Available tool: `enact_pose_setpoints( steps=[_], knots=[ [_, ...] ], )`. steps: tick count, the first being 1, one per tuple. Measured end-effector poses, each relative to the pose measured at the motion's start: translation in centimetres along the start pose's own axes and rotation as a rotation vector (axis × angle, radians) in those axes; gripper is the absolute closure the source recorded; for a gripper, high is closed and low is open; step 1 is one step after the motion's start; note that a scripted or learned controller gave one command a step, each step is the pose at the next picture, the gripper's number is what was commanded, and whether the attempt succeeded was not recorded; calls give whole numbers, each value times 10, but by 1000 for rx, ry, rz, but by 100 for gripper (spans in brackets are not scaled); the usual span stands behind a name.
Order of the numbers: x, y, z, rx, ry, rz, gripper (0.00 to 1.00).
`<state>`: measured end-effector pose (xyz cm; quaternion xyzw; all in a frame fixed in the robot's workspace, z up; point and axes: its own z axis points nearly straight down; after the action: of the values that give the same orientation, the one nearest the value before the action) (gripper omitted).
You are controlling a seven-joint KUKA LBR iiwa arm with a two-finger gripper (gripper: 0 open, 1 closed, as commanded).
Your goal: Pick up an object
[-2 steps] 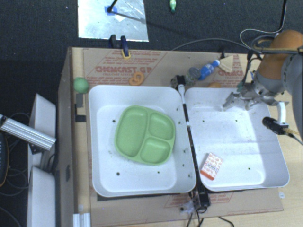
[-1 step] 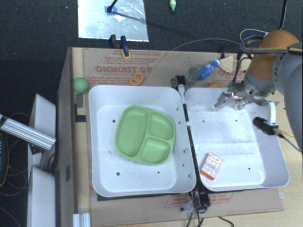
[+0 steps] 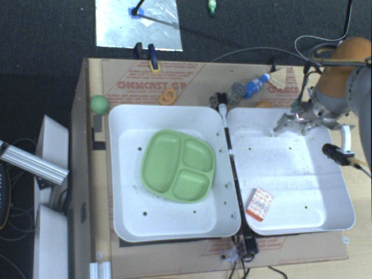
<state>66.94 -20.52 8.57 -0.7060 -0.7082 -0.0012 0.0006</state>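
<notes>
Gripper [image 3: 293, 122] on one grey arm [image 3: 343, 92] with an orange band hovers over the far edge of the right bin [image 3: 290, 156], reaching in from the right. Whether it is spread or pressed together cannot be told at this size, and nothing shows between its tips.

Two white bins sit side by side. The right bin, under the gripper, holds one thing: a small packet [image 3: 259, 204] with an orange and white pattern, lying well apart from the gripper, toward the near edge and a little to its left. The left bin [image 3: 125, 173], well left of the gripper, holds one green tray [image 3: 177, 165] with three compartments.

Beyond the bins, just left of the gripper, one blue bottle [image 3: 254, 86] lies on the bench. Farther left are one orange ring [image 3: 167, 96] and, well apart at the left bin's far corner, one green ball [image 3: 99, 104].
</notes>
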Motion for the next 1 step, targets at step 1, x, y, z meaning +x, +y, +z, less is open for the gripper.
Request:
enact_pose_setpoints(
  steps=[1],
  knots=[
    [-1,1,-12,-7,-3,-2,100]
  ],
)
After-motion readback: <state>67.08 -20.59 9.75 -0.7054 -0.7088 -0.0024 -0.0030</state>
